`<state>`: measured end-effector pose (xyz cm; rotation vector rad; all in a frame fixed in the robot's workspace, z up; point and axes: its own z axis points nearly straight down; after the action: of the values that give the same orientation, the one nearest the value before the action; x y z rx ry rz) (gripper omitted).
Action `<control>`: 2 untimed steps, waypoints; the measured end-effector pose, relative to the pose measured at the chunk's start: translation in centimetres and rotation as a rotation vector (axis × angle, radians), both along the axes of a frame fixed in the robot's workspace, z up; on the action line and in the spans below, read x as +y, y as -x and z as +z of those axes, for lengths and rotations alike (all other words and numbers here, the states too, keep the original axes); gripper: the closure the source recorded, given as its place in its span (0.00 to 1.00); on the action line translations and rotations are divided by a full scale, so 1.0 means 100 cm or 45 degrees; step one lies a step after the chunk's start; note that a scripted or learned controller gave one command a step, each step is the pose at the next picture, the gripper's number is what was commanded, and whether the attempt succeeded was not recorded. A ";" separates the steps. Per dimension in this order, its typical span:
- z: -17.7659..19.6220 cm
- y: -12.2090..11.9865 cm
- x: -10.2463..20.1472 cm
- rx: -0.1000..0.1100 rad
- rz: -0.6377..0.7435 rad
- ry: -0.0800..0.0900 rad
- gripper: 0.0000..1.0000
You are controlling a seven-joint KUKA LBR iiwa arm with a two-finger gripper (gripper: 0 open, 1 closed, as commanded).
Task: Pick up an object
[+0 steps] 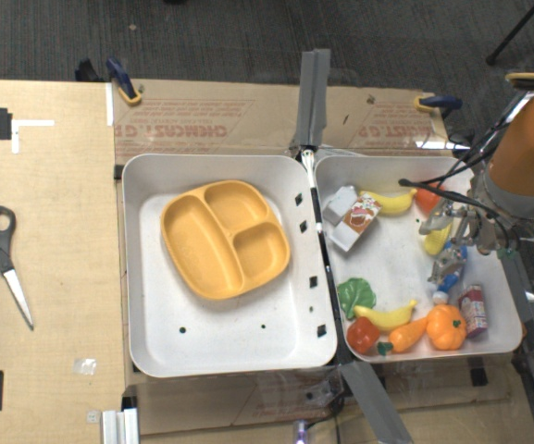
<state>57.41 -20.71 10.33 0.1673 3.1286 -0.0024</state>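
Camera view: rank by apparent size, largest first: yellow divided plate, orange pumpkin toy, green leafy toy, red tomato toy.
1. Yellow divided plastic plate, by far the largest.
2. Round orange pumpkin toy.
3. Green leafy vegetable toy, close to the pumpkin; unsure which is bigger.
4. Small red tomato toy, partly hidden behind a yellow banana toy.

The arm (pixel 526 146) is running off the right edge, and its wrist hardware is overlapping the gripper (pixel 452 239), so the finger state is not resolving. A yellow item (pixel 436 239) and a small bottle (pixel 447 276) beneath it are showing only in part. Scissors (pixel 3 257) are lying cropped at the left edge.
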 end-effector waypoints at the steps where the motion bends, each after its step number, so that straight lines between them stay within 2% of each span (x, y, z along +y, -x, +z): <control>1: -0.011 0.029 -0.012 0.008 -0.116 -0.003 0.00; 2: -0.002 0.028 -0.011 0.003 -0.111 -0.001 1.00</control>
<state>54.65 -21.82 10.18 0.3041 3.1207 -0.0017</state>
